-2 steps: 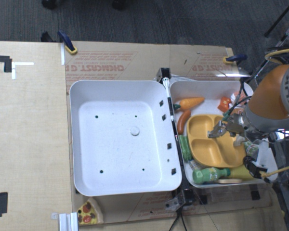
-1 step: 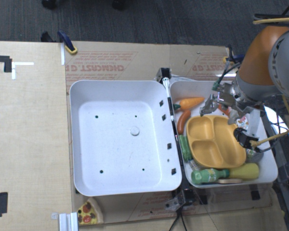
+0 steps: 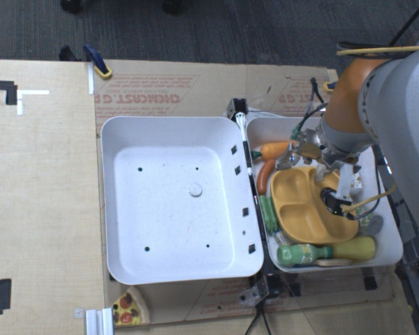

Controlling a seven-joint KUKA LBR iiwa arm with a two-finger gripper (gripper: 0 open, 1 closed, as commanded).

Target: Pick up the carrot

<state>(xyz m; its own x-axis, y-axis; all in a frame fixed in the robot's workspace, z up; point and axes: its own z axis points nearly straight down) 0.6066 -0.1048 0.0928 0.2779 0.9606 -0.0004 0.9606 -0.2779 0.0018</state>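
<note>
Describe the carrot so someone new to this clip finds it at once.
Start at the right bin, the crowded one under the arm. Along its left side, above the yellow divided plate, lies the carrot: a short orange spindle pointing sideways. The redder piece just below it stands more upright.

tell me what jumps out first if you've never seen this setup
The grey arm with its orange band reaches in from the right over the right bin, which is crowded: a yellow divided plate fills its middle, with the carrot by the far left corner and a green bottle along the near wall. The left bin is a broad white tray beside it.
</note>
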